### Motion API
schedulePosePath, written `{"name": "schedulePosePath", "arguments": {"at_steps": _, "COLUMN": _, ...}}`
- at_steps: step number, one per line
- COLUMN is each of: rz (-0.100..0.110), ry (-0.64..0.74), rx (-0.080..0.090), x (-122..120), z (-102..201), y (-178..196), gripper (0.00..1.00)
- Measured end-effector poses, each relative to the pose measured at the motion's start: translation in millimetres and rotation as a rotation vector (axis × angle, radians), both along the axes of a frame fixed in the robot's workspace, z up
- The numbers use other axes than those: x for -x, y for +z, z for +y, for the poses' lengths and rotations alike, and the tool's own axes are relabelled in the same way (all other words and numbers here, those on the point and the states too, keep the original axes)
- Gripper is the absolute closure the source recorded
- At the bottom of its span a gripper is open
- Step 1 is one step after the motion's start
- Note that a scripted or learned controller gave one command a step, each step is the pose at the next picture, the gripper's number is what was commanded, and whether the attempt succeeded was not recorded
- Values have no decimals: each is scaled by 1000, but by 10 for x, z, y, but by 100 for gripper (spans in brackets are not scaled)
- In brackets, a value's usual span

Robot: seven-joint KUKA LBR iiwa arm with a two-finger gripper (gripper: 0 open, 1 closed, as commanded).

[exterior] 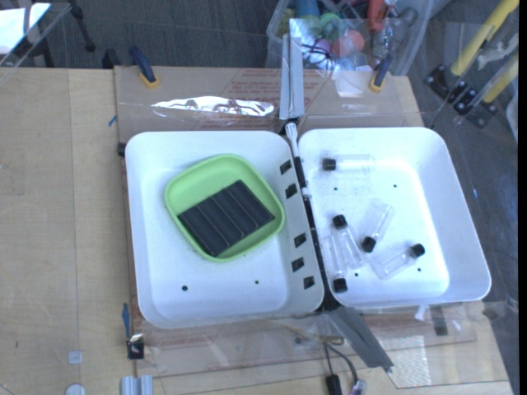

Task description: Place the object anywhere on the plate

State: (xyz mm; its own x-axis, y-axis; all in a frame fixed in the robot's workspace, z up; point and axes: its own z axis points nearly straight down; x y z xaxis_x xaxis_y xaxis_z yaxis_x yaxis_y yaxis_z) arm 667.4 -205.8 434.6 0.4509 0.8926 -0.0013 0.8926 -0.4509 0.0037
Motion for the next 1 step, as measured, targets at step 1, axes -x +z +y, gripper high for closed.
{"name": "schedulePosePath", "arguments": {"at_steps": 1, "rz": 0, "ry": -113, "rx": -1, "x": -3, "z": -62, "y": -3, "gripper": 0}}
